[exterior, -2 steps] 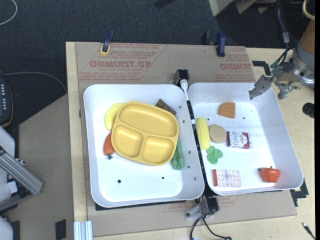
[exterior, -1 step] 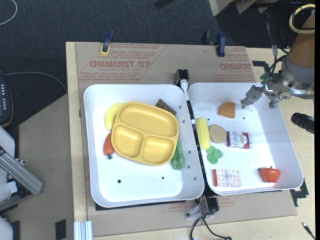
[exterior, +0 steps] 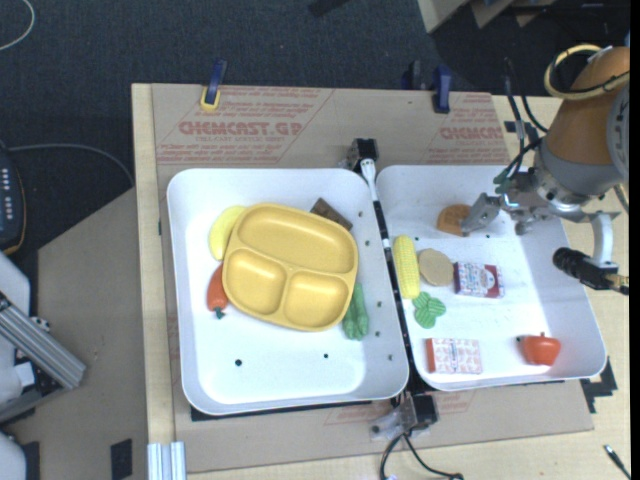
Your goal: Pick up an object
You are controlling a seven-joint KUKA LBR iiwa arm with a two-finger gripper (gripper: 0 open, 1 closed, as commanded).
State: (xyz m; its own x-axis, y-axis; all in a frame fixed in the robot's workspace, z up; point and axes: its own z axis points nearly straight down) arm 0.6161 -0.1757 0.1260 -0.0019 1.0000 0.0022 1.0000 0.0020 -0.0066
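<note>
Over the right bin (exterior: pixel 585 318), near its far edge, we saw the gripper (exterior: pixel 503 211) hanging from the grey arm (exterior: pixel 590 118), w/ the orange band above the wrist. Its fingers (exterior: pixel 481 213) looked spread apart, nothing between them. One finger sat just beside a brown cookie (exterior: pixel 454 219), possibly touching; we couldn't tell for sure.

Other items in the right bin: a corn cob (exterior: pixel 406 266) along the left wall, a tan disc (exterior: pixel 435 266) next to it, a green leafy piece (exterior: pixel 429 310) just below those, a red-white packet (exterior: pixel 477 279) near the middle, a second packet (exterior: pixel 454 355) toward the near edge, and a tomato (exterior: pixel 540 348) at the near right corner.

The left bin (exterior: pixel 290 378) held a yellow tray (exterior: pixel 289 266), three compartments, tilted a bit. A banana (exterior: pixel 224 230) poked out at its left, a red-orange piece (exterior: pixel 217 293) below that, a brown item (exterior: pixel 331 213) at the far side, and a green piece (exterior: pixel 356 315) at the right.

Both bins rested on the tabletop (exterior: pixel 300 128), w/ clamps at its far edge.
</note>
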